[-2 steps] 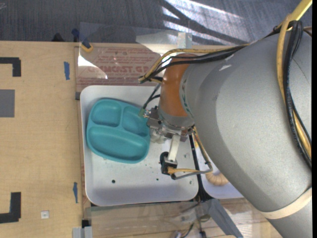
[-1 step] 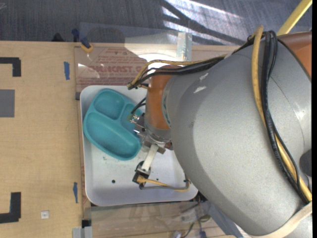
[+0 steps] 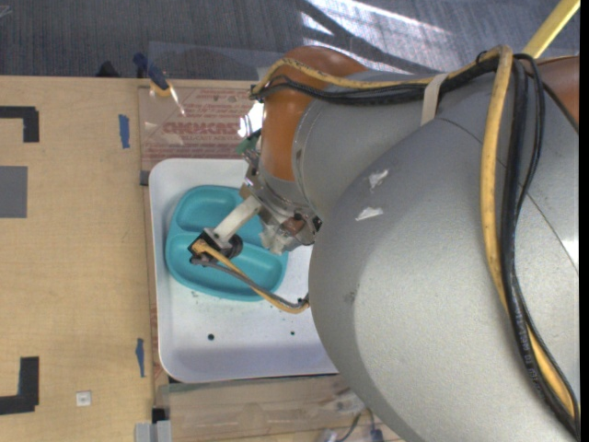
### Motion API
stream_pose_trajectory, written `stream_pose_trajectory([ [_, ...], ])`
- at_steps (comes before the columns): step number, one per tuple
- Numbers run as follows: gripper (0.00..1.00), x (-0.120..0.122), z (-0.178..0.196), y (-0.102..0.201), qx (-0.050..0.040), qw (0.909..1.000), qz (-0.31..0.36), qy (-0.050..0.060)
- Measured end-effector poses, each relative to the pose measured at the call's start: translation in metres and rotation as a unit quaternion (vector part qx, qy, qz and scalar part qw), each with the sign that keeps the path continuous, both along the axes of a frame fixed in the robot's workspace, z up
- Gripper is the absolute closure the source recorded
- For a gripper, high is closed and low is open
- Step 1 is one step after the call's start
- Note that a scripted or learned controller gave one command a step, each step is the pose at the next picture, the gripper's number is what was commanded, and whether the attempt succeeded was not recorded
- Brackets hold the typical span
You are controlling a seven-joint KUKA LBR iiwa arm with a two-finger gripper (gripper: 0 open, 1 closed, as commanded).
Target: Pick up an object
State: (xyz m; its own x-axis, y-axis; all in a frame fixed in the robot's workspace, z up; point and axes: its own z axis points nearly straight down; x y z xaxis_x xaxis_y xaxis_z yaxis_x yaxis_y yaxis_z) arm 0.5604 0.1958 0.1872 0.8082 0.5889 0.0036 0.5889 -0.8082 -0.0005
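Observation:
A turquoise plastic dish (image 3: pixel 197 212) with shallow hollows lies in the upper left part of the white bin (image 3: pixel 230 350). My gripper (image 3: pixel 280 234) hangs low over the dish's right side, at the end of the orange-banded wrist. The wrist hides the dish's right edge and the gripper's tips, so I cannot tell whether they touch the dish. I see nothing between the fingers.
The arm's grey body covers the right half of the view, including the bin's right side. A brown sheet with red print (image 3: pixel 198 127) lies behind the bin. The wooden bench top (image 3: pixel 69 247) with black marks and blue tape runs along the left.

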Motion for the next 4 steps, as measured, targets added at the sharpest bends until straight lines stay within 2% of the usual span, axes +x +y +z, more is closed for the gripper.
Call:
stream_pose_trajectory([
  [1, 1.0, -0.072, 0.014, 0.031, -0.0001, 0.994, -0.109, 0.003],
  [2, 1.0, -0.081, 0.005, 0.029, -0.0007, 0.9805, -0.197, 0.001],
  [3, 1.0, -0.075, 0.14, 0.029, -0.0002, 1.0, 0.01, 0.0],
  [4, 1.0, -0.081, 0.064, 0.029, -0.0023, 0.9834, -0.181, 0.002],
])
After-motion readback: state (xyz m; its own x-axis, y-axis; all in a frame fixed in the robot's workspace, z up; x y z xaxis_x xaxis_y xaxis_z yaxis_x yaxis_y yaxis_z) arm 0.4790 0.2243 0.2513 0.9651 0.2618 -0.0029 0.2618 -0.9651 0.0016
